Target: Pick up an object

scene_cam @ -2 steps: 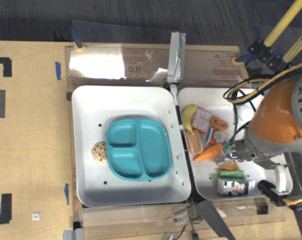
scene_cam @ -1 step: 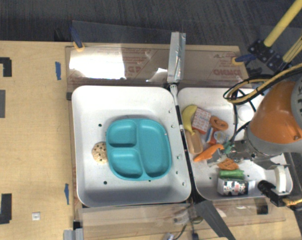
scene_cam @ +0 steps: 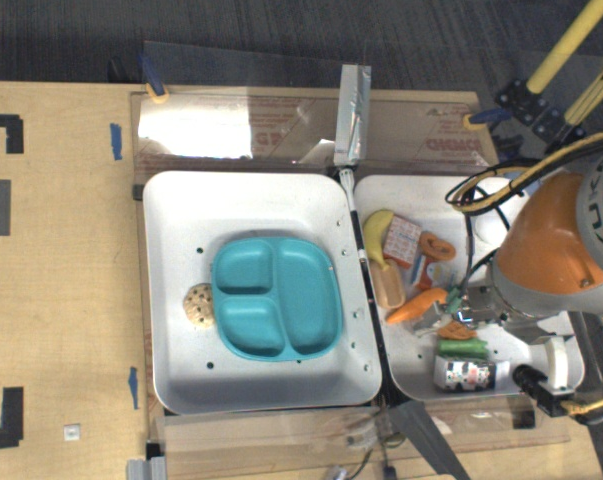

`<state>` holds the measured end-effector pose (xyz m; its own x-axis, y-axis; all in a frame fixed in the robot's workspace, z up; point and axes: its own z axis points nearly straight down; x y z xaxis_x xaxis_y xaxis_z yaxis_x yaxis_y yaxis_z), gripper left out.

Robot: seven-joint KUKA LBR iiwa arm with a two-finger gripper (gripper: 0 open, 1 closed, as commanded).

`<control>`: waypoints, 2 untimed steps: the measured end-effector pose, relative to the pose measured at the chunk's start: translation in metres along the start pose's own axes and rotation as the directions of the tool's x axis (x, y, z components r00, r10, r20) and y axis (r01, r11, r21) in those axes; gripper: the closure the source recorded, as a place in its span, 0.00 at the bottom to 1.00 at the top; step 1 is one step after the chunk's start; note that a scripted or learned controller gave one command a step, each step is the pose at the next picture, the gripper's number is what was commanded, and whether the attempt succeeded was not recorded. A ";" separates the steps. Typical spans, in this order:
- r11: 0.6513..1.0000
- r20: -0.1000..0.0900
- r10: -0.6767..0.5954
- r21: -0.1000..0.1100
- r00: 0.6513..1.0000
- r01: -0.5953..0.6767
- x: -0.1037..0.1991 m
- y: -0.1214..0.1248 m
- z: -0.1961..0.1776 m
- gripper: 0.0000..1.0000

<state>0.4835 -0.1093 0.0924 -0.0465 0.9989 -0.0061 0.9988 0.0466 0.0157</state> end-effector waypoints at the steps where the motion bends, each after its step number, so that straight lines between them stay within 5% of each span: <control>1: 1.000 0.003 0.001 -0.011 1.000 -0.001 -0.001 0.004 -0.013 1.00; 2: 1.000 0.003 0.000 -0.004 1.000 0.000 -0.001 0.002 -0.010 0.00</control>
<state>0.4852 -0.1101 0.1026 -0.0460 0.9989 -0.0087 0.9987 0.0462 0.0197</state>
